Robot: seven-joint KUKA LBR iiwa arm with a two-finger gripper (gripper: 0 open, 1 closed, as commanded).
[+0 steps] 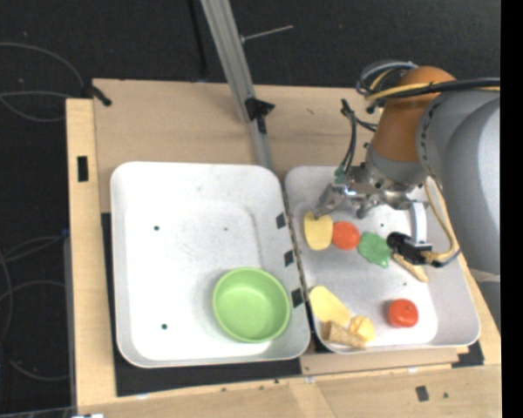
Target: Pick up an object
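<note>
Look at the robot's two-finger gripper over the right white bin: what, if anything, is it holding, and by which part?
It cannot be told. The gripper hangs just above the pale yellow rounded toy in the right white bin, but no object shows between its fingers.

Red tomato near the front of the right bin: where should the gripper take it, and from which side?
Come straight down on the tomato and close across its middle. It looks round, so any finger angle should do. It sits apart from the yellow pieces, with bare bin floor around it. The gripper is over the bin's far end.
</note>
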